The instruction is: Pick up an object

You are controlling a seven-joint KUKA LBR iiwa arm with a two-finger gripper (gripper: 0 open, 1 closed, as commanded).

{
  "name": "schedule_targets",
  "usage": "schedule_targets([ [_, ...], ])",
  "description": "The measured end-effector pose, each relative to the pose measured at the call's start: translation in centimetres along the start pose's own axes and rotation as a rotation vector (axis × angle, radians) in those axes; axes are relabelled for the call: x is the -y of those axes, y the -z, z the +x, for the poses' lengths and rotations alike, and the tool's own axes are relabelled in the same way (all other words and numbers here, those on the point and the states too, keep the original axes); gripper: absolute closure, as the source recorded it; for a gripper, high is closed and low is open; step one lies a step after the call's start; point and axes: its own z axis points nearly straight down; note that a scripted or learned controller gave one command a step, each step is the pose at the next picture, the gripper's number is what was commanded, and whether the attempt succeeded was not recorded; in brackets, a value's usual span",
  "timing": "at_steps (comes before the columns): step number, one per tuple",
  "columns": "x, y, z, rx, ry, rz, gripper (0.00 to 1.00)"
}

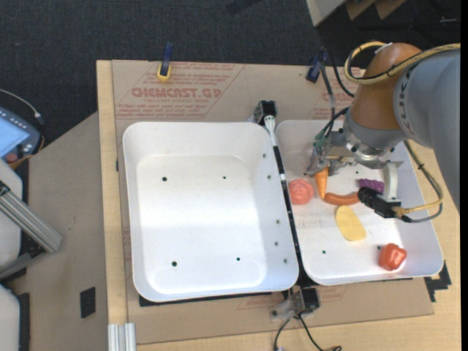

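The right bin (409, 265) holds several small items. A pink round piece (300, 191) lies by its left wall, with an orange carrot-like piece (322, 185) beside it. A curved orange piece (341, 197), a purple piece (371, 186), a yellow oval piece (351, 224) and a red pepper-like piece (393, 257) lie further right and forward. My gripper (322, 165) is low in the right bin, directly over the top end of the carrot-like piece. The wrist hides the point where they meet.
The left bin (146, 196) stands next to the right one, with a black bar (281, 181) along the divide. The grey arm (431, 101) comes in from the upper right. A black cable (409, 210) trails over the right bin.
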Motion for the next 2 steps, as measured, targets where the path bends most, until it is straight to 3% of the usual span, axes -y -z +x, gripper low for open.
schedule_targets([
  [1, 3.5, -1.1, 0.5, 0.000, 0.000, 0.005, 1.00],
  [2, 5.4, 9.6, 9.1, -0.002, 0.010, -0.010, 1.00],
])
